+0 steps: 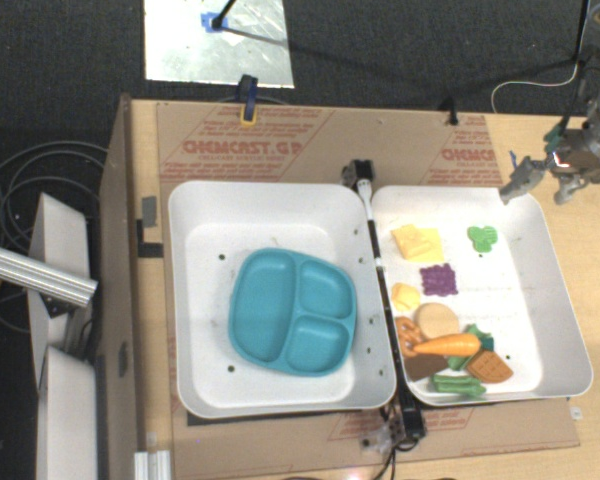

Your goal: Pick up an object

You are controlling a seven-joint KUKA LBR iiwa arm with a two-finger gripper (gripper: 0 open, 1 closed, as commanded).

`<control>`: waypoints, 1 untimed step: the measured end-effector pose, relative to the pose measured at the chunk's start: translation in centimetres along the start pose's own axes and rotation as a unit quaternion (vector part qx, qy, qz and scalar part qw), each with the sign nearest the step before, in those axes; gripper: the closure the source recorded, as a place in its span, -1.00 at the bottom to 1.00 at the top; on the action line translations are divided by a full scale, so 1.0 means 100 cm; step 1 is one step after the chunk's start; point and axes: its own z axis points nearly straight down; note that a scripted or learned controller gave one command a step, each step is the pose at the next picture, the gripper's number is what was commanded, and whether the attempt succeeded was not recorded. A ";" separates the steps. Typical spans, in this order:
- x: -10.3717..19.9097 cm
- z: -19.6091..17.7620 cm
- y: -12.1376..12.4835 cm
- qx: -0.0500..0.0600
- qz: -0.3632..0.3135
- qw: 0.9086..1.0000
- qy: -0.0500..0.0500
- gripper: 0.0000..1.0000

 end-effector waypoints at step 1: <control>-0.025 0.109 0.054 0.001 -0.001 1.000 0.000 -1.00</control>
